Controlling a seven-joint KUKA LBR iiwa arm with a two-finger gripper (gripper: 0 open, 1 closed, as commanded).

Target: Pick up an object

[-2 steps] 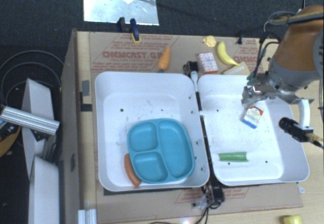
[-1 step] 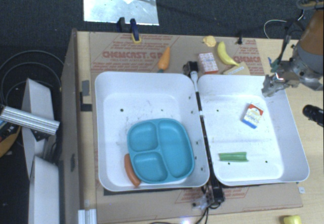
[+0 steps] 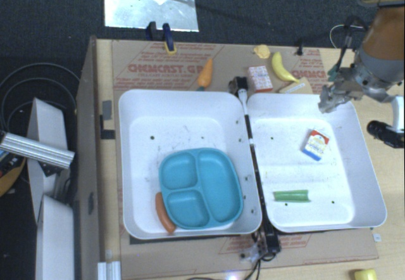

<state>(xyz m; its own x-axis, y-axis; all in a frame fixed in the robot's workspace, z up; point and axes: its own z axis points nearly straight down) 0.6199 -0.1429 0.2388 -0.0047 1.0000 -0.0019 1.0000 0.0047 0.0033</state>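
Observation:
My gripper (image 3: 327,102) hangs over the far right corner of the right bin (image 3: 361,209), up and to the right of a small white, red and blue carton (image 3: 315,144). A green stick (image 3: 290,196) lies nearer the bin's front. In the left bin (image 3: 136,146) a blue divided plate (image 3: 200,187) sits with an orange sausage (image 3: 164,212) beside its left edge. Nothing shows between the fingers, and their spread is too small to read.
Behind the bins on the cardboard lie a carrot (image 3: 205,73), a small box (image 3: 260,78), a banana (image 3: 282,68) and a yellow piece (image 3: 261,51). A black clip (image 3: 240,87) sits at the divider's far end. The arm's orange band (image 3: 383,38) is at right.

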